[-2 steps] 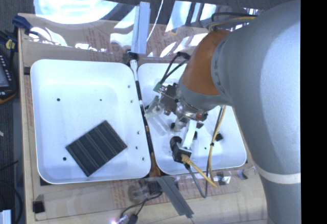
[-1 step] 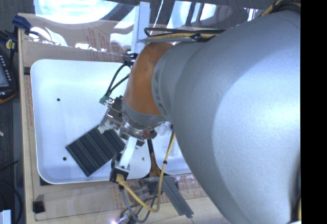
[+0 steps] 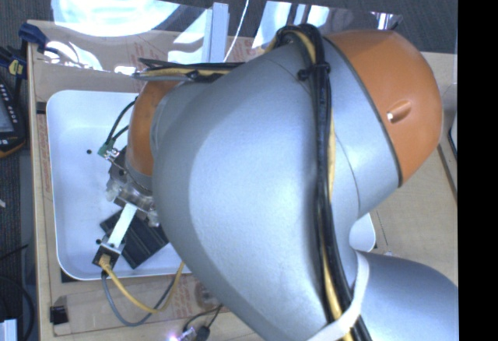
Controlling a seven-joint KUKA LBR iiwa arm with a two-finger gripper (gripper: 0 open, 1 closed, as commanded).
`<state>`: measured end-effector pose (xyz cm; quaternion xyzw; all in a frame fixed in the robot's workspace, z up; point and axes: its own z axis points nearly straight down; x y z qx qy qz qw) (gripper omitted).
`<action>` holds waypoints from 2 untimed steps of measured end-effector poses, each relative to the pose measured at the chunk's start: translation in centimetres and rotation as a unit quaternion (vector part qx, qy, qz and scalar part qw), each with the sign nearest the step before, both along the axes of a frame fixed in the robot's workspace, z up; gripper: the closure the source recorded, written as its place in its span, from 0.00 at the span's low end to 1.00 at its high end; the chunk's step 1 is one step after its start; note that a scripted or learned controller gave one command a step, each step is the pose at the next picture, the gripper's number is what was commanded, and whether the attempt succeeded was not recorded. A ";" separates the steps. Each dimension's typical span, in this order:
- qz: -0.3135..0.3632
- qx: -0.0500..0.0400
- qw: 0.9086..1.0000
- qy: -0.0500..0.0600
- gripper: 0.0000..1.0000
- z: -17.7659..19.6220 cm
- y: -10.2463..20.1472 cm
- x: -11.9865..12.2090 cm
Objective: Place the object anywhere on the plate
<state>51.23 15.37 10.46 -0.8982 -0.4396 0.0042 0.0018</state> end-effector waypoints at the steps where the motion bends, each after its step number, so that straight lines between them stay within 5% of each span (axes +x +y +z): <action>1: 0.168 0.002 0.986 -0.002 1.00 8.6 -7.6 -3.7; 2: 0.229 0.002 0.973 -0.007 1.00 -0.8 -0.6 -3.4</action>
